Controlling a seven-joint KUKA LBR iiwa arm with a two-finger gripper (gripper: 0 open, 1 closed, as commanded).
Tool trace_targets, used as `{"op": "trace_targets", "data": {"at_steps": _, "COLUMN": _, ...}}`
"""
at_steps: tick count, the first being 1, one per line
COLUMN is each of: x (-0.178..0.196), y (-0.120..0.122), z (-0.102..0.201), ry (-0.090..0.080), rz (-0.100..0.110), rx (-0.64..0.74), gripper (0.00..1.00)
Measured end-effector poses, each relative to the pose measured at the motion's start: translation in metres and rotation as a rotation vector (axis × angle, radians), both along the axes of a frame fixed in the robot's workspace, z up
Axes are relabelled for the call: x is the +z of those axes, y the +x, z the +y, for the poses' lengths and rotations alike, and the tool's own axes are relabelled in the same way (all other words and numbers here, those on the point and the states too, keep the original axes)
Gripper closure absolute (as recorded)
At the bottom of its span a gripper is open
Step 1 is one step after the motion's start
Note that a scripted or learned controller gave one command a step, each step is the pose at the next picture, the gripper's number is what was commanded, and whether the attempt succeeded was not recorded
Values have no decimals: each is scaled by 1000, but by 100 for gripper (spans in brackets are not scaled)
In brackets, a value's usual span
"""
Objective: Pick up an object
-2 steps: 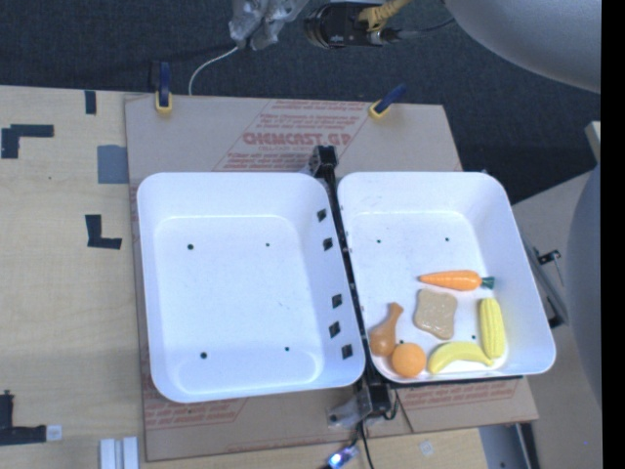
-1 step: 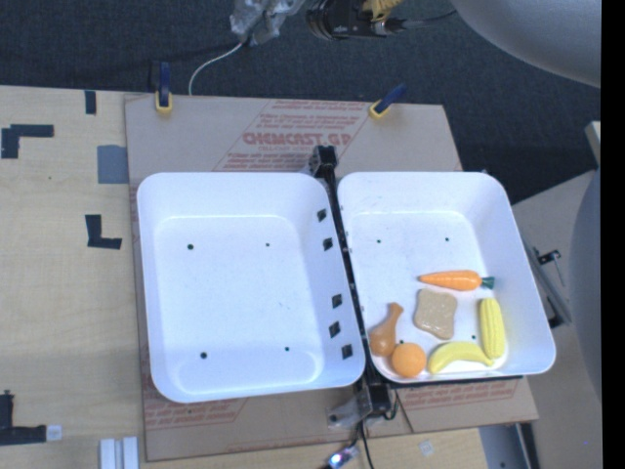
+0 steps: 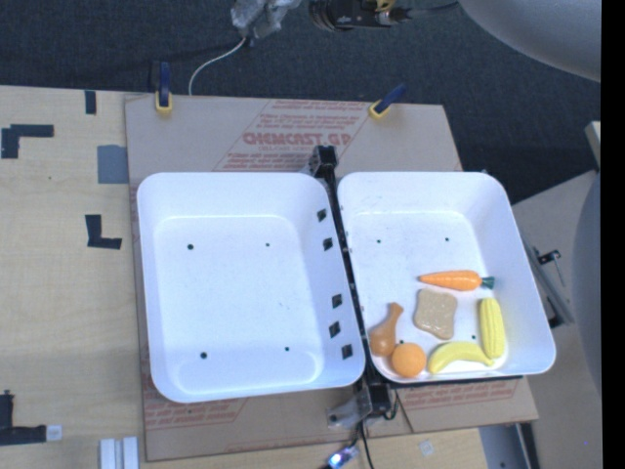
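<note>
Several toy foods lie in the near right corner of the right bin (image 3: 420,198): an orange carrot (image 3: 451,280), a tan bread slice (image 3: 436,313), a yellow corn cob (image 3: 491,326), a banana (image 3: 459,357), an orange fruit (image 3: 408,360) and a brown drumstick (image 3: 387,332). My gripper (image 3: 262,3) hangs high at the top of the camera view, beyond the far edge of the bench and well away from both bins. It looks blurred, and I see nothing in it.
The left bin (image 3: 234,281) sits beside the right one on a cardboard sheet (image 3: 293,140) held by two clamps. A black divider (image 3: 332,262) runs between the bins. The grey arm (image 3: 527,8) crosses the top right corner.
</note>
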State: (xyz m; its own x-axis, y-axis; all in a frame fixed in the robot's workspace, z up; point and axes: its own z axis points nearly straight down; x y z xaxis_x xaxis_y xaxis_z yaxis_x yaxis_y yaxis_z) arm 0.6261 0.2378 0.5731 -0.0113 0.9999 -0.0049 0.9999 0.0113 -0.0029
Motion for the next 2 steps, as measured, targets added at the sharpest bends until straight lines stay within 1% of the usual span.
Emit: {"op": "trace_targets", "data": {"at_steps": 2, "x": 19, "y": 0, "z": 2, "ry": -1, "rz": 1, "rx": 3, "gripper": 100}}
